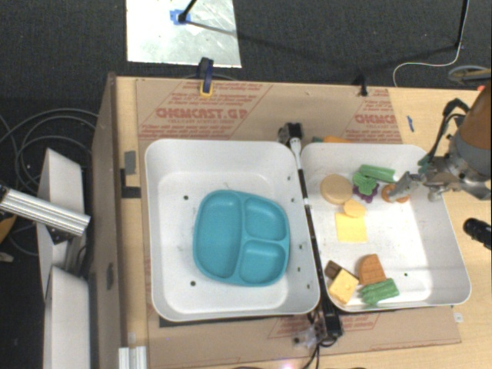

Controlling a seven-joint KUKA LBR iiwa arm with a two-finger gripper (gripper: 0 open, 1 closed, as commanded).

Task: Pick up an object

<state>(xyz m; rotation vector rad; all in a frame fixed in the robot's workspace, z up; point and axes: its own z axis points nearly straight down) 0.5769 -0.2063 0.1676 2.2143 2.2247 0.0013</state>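
gripper over right bin far right, metal fingers clamped on small brown round piece | left bin: glossy teal three-compartment plate | right bin: tan disc, flat yellow square, ribbed green pieces

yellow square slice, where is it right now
The yellow square slice lies flat in the right bin, left of its middle, just below the small yellow round piece.

Robot lab: bench with bins (cables trailing).
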